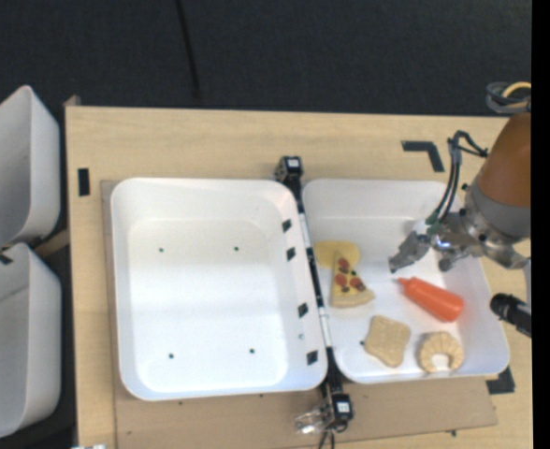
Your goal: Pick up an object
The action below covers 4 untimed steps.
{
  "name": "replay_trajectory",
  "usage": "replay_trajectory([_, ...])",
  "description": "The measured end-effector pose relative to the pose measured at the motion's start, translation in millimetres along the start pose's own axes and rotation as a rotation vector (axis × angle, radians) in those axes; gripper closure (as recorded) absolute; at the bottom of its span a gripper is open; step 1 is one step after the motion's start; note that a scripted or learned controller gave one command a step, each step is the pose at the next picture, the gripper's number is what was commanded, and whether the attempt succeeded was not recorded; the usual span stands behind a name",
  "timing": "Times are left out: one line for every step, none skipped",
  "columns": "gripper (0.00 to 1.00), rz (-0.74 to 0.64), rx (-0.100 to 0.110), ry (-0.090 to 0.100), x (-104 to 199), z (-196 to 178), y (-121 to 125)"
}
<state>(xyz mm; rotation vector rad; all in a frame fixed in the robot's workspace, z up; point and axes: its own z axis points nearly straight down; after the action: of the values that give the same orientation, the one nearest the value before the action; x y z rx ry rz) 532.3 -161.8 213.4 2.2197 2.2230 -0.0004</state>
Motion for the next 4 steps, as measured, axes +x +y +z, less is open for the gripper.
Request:
replay_trajectory([0.0,-0.005,0.0,0.001,57.8,105.8,44.6])
replay_trajectory([1.0,0.003,-0.002,0.0,53.2,90.7,43.4])
replay_trajectory([1.0,-0.005,-0.006,0.001,119.1,8.3,61.4])
replay_trajectory([1.0,-0.006,-0.006,0.002,188.7,-76.2,36.1])
